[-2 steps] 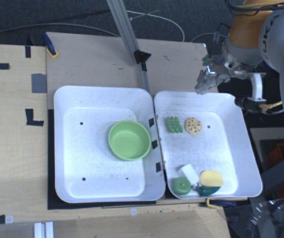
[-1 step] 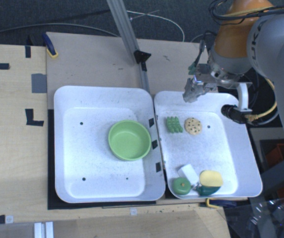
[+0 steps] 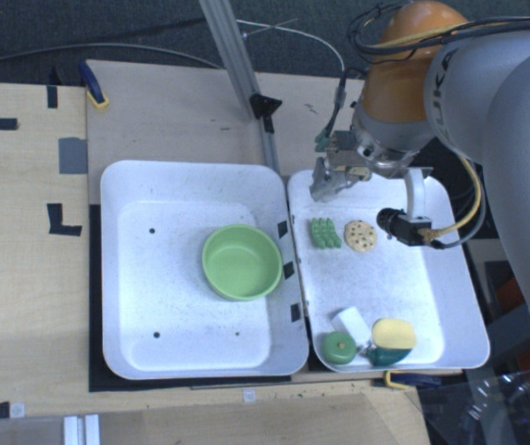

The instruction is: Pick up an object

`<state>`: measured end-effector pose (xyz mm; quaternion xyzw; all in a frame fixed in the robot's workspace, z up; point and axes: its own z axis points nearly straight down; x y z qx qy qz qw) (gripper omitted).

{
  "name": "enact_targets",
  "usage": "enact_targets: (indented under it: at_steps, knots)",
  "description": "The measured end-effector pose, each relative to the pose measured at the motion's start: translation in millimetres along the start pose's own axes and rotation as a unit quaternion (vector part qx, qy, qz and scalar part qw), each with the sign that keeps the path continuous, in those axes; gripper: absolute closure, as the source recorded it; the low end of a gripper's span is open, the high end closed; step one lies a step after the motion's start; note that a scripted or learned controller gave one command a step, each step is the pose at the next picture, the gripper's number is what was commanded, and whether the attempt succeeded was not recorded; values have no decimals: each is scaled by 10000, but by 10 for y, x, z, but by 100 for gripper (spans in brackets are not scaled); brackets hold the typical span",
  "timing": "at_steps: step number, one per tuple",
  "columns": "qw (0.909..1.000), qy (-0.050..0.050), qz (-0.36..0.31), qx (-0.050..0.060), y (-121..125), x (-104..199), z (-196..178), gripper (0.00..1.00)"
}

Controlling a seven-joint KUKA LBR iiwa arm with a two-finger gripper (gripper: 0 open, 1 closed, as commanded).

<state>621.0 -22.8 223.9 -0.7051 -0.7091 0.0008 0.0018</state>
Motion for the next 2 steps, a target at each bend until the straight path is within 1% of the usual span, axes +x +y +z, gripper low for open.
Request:
enact_targets:
  at_steps: [1,2]
  knots:
    - [10000,1,-7,3,-235,579,63,100]
    - [10000,2,-7,-2,-342,1116,105,100]
